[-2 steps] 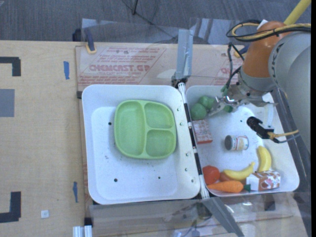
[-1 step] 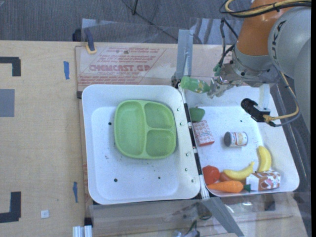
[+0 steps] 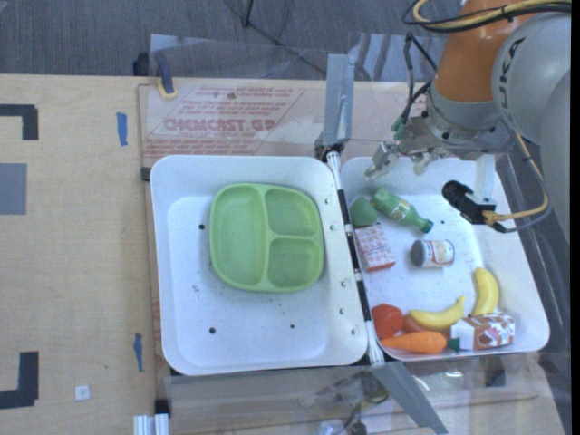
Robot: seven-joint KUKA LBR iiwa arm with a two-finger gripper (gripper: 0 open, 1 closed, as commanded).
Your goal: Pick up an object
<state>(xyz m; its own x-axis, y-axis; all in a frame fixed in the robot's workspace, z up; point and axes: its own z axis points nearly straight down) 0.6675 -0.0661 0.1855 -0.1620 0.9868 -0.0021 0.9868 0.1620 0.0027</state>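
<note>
Bottle (image 3: 400, 208) lies just below raised fingers (image 3: 382, 158).

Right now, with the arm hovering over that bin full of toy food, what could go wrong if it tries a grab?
1. The green bottle lies tilted and touches a green fruit, so a grab might nudge both or slip off.
2. The carrot, banana and juice box sit crowded in one corner, so it might catch two things.
3. The gripper hangs near the bin's far rim and might bump it.

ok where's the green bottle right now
The green bottle lies in the right bin, near its far left corner, between the green round fruit and the small can.
</note>
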